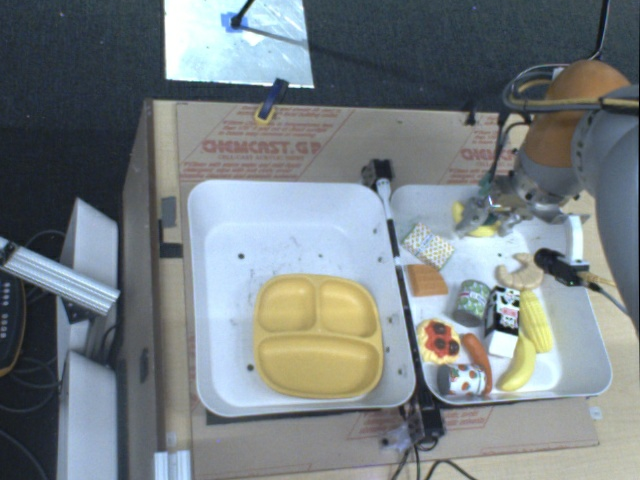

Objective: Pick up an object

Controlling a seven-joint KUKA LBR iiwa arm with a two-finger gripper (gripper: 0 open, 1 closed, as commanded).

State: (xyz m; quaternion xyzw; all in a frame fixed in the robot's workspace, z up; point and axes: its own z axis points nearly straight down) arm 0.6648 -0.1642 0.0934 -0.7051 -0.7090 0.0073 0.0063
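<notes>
**In the right bin, the gripper low over a yellow piece at the far end**

At the near end of the right bin (590, 368) lie a small printed cup (462, 379), a carrot (478, 356) and a banana (520, 366), close together. Just behind them are a red-and-yellow toy (438, 340), a black-and-white carton (505, 314), a corn cob (537, 318) and a dark green can (472, 300). Farther back sit a brown block (427, 281), a beige curved piece (521, 269) and a patterned packet (427, 244).

In the left bin (220, 268) a yellow divided plate (318, 334) rests toward the near side, its three compartments facing up.

At the far end of the right bin, the gripper (487, 215) is down beside a small yellow object (472, 222), touching or nearly touching it. Whether the object sits between the fingers cannot be told, nor how far they are spread. The grey arm (600, 158) with its orange band (572, 98) comes in from the right above it.
</notes>
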